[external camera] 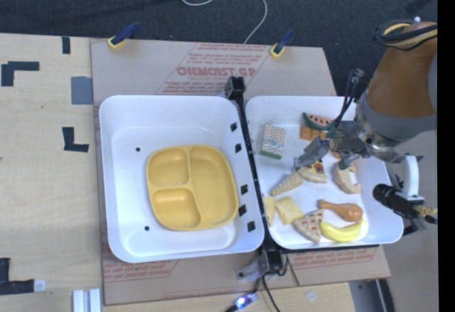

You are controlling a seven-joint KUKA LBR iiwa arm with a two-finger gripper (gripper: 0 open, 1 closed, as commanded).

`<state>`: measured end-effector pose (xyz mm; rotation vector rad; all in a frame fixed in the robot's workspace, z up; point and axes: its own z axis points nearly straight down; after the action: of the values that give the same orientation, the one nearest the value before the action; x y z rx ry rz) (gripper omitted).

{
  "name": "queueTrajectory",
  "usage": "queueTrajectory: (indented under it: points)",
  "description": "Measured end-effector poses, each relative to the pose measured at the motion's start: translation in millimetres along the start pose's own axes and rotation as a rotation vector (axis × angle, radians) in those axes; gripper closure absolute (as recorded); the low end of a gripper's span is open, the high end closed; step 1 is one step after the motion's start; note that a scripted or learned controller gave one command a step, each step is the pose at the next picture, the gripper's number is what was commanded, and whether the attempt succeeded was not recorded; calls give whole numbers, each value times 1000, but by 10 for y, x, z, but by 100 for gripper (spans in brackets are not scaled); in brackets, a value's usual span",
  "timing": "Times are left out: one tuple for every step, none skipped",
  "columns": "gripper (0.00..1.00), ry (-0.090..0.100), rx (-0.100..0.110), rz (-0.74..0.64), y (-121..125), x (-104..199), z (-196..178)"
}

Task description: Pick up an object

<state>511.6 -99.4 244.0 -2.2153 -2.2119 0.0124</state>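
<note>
My gripper hangs low over the middle of the right bin, open, with nothing between its fingers. Just below it lie a pale round piece and a beige slice. Around them are toy foods: a watermelon slice, a green-and-white block, a tan wedge, a cheese piece, a pizza slice, a drumstick and a banana.
The left bin holds a yellow divided plate. A black divider runs between the bins. The arm's grey and orange wrist covers the right bin's far right corner. A black part juts over the right rim.
</note>
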Motion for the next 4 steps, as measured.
queueTrajectory:
  points:
    - [0,-2,-12,-3,23,1,-54]
    - [0,-2,-7,-1,-3,-44,396]
    - [0,-1,-5,-2,-38,-9,842]
    - [0,-1,-4,-2,10,6,1470]
